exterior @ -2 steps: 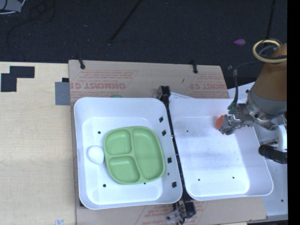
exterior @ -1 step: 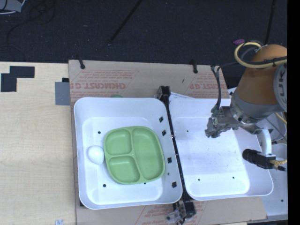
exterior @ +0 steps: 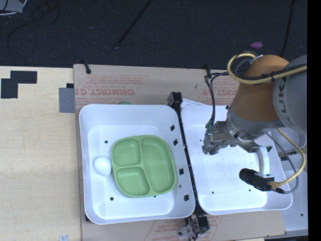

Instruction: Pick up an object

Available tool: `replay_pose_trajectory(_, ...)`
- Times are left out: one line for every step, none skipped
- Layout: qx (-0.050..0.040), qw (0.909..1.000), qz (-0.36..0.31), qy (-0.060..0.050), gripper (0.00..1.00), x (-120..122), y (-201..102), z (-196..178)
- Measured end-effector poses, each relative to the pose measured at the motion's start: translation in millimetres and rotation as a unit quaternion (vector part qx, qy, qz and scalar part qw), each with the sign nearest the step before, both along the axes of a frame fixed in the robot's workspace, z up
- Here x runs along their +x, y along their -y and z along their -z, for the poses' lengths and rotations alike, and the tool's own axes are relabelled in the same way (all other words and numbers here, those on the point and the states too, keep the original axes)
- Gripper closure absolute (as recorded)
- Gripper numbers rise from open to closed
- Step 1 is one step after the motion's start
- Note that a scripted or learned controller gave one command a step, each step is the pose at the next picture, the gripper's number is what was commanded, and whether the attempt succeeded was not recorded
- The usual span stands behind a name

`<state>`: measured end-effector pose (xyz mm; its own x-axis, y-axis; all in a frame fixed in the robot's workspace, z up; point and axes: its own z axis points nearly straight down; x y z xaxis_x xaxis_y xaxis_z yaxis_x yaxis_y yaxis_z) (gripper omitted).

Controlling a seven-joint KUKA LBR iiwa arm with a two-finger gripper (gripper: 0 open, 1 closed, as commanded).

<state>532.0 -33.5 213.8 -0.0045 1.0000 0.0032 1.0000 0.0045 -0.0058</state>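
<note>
Even overhead light, soft shadows, slightly grainy, dark background.

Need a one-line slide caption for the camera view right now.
End effector over the right bin; green divided plate and white egg lie in the left bin.

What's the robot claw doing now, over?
Claw low over right bin, nothing seen held. Green plate and white egg in left bin. Path clear.
</note>
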Motion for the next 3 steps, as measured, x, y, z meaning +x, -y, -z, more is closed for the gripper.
replay_pose_trajectory(-0.0004,1.0000,0.000,0.000,1.00,-4.3,-54.8,4.9)
replay_pose_trajectory(-0.0004,1.0000,0.000,0.000,1.00,-13.1,-99.9,6.2)
replay_pose_trajectory(-0.0010,1.0000,0.000,0.001,1.00,-27.9,-140.8,-11.8)
